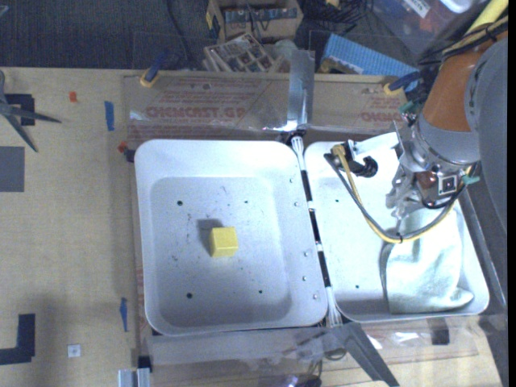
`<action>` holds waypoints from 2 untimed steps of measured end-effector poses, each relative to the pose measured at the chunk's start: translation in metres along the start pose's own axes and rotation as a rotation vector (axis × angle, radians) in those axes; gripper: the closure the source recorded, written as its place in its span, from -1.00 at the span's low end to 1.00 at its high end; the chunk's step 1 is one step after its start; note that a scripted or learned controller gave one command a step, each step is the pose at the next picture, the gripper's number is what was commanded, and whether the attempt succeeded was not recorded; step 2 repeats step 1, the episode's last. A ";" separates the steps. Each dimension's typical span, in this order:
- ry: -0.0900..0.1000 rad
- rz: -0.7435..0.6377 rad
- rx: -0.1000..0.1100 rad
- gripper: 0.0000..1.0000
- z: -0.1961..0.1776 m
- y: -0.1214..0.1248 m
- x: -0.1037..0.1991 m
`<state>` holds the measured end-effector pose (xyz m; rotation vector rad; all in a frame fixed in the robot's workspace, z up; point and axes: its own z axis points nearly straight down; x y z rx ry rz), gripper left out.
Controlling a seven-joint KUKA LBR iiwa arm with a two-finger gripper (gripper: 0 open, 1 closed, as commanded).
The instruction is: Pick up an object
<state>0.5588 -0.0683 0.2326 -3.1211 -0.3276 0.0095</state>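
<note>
Two shallow white plastic bins sit side by side on a light wooden bench [64, 240]. In the left bin [161, 168] there is one small yellow cube-shaped block [224, 242]. It lies near the middle of the bin floor, with nothing touching it, and a small dark shadow sits just behind it. The floor of that bin has little dark specks and a few dots on it. The right bin [347, 289] holds a pale, crumpled white cloth [427, 276] that lies bunched up in the near right corner, against the wall of the bin. The big grey robot arm with the orange band [451, 95] reaches in from the right side and hangs over the right bin. A thin yellow cable [359, 196] loops down from the arm and swings across the bin. The two-finger metal gripper [405, 210] points down, just above the top edge of the cloth, well apart from the yellow block in the other bin. The gripper is small and blurry here, so I cannot tell how it stands or if it is pinching the cloth. Behind the bins stands a flat brown cardboard sheet with red letters [210, 107].
</note>
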 end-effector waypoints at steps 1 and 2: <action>0.001 0.000 0.000 1.00 -0.010 0.001 0.000; 0.001 0.000 0.000 1.00 -0.010 0.001 0.000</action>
